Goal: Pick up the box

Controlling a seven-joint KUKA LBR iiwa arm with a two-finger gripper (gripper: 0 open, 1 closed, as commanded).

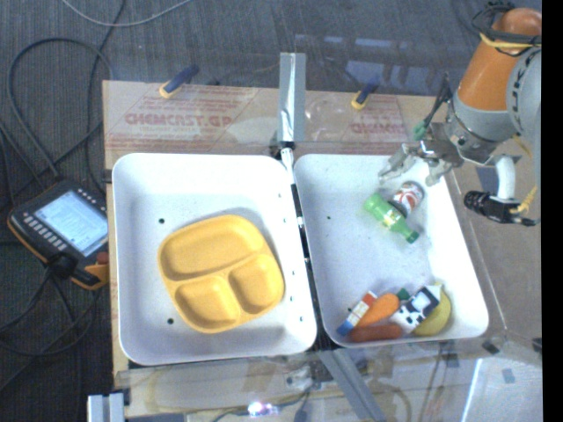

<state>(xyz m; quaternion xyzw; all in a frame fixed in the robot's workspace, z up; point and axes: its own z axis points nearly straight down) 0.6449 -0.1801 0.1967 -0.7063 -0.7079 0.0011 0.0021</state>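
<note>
Jaws hang apart and empty at the end of the grey-and-orange arm [493, 86], over the far right part of the right bin [330, 262], just above a red-and-white can [407, 198].

Farthest left, a handheld pendant [57, 222] with a lit screen lies off the table. The left bin [132, 323] holds a yellow compartment tray [222, 272]. Behind both bins, a clear sheet [176, 117] carries reddish print that seems to read "CHEMCAST"; the rest is too faint to make out.

In the right bin, a green bottle [391, 216] lies slantwise, touching the can. The black-and-white box [420, 304] sits in the near right corner, well apart from the jaws and toward the camera from them. It is packed into a heap: an orange carrot [380, 308] and a red piece [374, 331] to its left, a yellow fruit [437, 316] against its right side. Its long axis seems to run from lower left to upper right, though the crowding makes that uncertain. No label on it can be read.

The coming move likely calls for travel along the bin toward the near wall, then a descent onto a closely hemmed target.
</note>
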